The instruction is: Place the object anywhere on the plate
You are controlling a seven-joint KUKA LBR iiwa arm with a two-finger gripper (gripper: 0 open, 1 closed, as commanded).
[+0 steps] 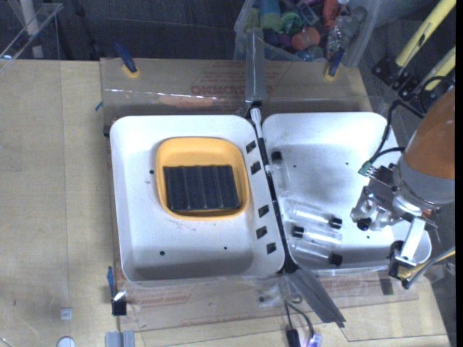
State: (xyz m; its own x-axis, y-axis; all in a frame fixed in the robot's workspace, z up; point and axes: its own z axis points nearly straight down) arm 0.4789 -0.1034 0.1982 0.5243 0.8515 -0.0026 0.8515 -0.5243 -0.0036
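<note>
Hovering low in the right shallow white bin [325,132], the tool [365,219], grip impossible to tell, sits near clear plastic tubes with black caps [311,231]; straddling one mid-length should suit the carry to the yellow plate [199,144].

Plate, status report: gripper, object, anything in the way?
Gripper over right bin. Black ridged block lies on yellow plate. Clear plastic pieces in right bin, off the plate.

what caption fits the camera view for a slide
Black ridged block on the yellow plate, gripper over the right bin
</note>
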